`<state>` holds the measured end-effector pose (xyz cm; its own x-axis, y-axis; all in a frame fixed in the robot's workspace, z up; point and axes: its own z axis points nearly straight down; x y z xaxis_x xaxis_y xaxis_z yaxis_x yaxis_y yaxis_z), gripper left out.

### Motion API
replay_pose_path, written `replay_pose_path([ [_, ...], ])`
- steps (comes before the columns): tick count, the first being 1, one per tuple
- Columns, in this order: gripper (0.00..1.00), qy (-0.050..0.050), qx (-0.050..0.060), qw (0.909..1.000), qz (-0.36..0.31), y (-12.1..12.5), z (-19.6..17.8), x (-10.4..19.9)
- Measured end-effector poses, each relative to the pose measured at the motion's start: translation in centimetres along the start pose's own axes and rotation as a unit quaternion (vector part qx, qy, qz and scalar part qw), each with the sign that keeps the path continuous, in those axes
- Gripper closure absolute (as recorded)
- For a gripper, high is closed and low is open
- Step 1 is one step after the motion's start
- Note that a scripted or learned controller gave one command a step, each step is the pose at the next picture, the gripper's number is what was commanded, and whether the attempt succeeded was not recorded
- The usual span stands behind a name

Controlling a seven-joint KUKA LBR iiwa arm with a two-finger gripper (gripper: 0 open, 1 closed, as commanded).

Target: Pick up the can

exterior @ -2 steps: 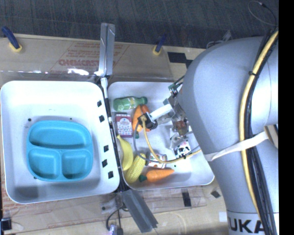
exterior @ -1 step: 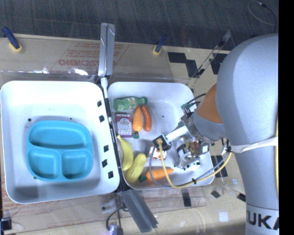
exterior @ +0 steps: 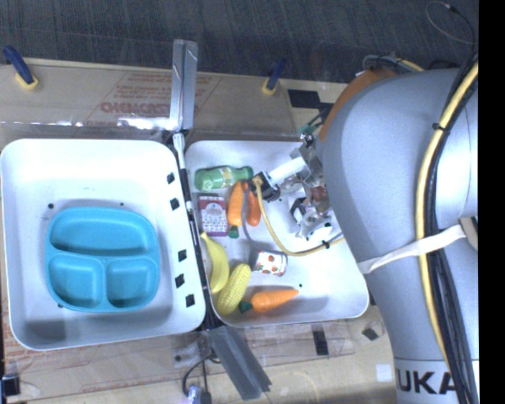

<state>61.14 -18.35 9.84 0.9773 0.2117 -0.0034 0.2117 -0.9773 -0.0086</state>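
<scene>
The can (exterior: 270,263) is small and white with a red and orange label. It lies in the right bin (exterior: 341,286), just below the bin's middle. My gripper (exterior: 310,212) hangs over the right half of that bin, under the big grey arm (exterior: 396,183). It is up and to the right of the can and apart from it. A yellow cable loops from the gripper down towards the can.
Around the can lie a corn cob (exterior: 233,287), a banana (exterior: 216,260), a carrot (exterior: 272,300), two more orange carrots (exterior: 242,206), a maroon box (exterior: 211,215) and a green bottle (exterior: 222,177). The left bin (exterior: 25,175) holds a blue divided tray (exterior: 103,257).
</scene>
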Motion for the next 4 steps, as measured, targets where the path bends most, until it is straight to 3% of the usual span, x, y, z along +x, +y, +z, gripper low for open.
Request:
replay_pose_path([
  [1,0.00,-0.002,-0.001,1.0000,-0.007,-1.9,-0.8,-2.5],
  [2,0.00,-0.001,-0.002,1.0000,0.002,-6.1,-7.9,3.5],
  [3,0.00,-0.003,-0.002,0.9995,-0.032,-9.4,1.1,-3.3],
  [4,0.00,-0.001,-0.002,0.9995,-0.032,-1.8,-1.4,-10.3],
])
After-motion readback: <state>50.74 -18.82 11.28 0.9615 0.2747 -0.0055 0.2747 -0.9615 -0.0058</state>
